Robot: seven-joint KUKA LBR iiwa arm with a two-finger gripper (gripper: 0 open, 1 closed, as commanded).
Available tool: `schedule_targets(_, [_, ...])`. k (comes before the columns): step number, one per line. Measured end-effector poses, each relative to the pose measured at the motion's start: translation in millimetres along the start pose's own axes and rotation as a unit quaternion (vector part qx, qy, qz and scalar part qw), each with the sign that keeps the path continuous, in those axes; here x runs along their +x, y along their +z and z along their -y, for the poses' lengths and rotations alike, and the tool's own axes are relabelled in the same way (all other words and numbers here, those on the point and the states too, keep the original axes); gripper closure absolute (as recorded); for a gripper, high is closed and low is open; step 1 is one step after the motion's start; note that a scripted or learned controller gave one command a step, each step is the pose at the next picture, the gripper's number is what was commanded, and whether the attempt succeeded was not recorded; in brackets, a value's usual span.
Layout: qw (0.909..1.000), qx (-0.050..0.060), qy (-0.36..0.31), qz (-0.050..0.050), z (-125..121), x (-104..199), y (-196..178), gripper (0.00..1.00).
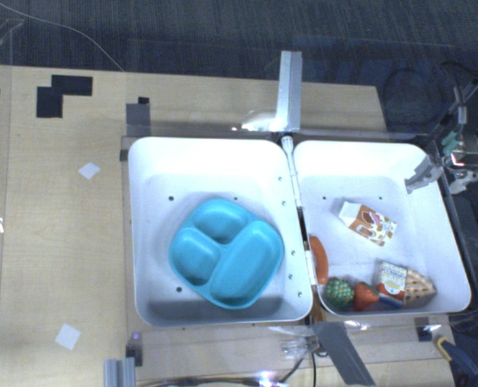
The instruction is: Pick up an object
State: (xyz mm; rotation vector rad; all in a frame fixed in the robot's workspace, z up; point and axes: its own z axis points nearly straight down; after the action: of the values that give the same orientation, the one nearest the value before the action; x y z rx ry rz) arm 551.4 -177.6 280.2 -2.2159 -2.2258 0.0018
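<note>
My gripper [423, 176] hangs at the right bin's [359, 156] far right corner, just over its rim, and nothing shows in it. Inside that bin, a small white and orange carton [367, 222] lies in the middle. An orange sausage-shaped piece [319, 259] rests against the left wall. Along the near wall sit a green broccoli piece [339, 293], a red piece [364, 296] and a packet with a waffle picture [402, 284]. All of these lie below and to the left of the gripper, apart from it.
The left bin [174, 168] holds a blue divided plate [226, 252]. A metal post [290, 91] stands behind the seam between the bins. Cables and arm hardware [468, 147] crowd the right edge. Wooden bench [53, 216] spreads to the left.
</note>
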Motion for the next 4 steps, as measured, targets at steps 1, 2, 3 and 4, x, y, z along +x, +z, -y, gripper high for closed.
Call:
schedule_targets(1, [0.9951,-0.001,-0.099,0.000,15.3,13.2,-22.2,0.00])
schedule_targets(2, [0.9998,0.001,0.017,0.000,44.4,28.6,78.5,0.00])
schedule_targets(3, [1.0000,0.000,-0.003,-0.001,63.2,46.1,185.4,0.00])
schedule_targets(4, [0.9973,-0.007,-0.073,0.001,-7.4,16.7,192.3,0.00])
